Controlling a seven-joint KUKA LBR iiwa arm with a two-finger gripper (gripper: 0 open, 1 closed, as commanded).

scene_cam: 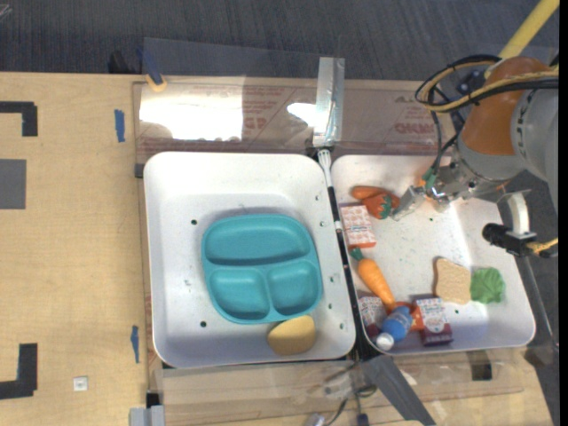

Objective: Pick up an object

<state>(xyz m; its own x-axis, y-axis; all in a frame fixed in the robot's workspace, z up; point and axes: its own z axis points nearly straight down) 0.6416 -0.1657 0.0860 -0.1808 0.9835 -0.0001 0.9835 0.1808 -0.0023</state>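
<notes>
Claw [417, 198] is hovering in the right bin [510, 331], far corner; can't tell its opening. Small carrot [373, 200] is lying just left of it, long axis left-right.

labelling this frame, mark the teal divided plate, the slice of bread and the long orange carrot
teal divided plastic plate [259, 238], camera view, on its long upper compartment
tan slice of bread [452, 281], camera view, middle of its face
long orange carrot [376, 279], camera view, mid-body
</notes>
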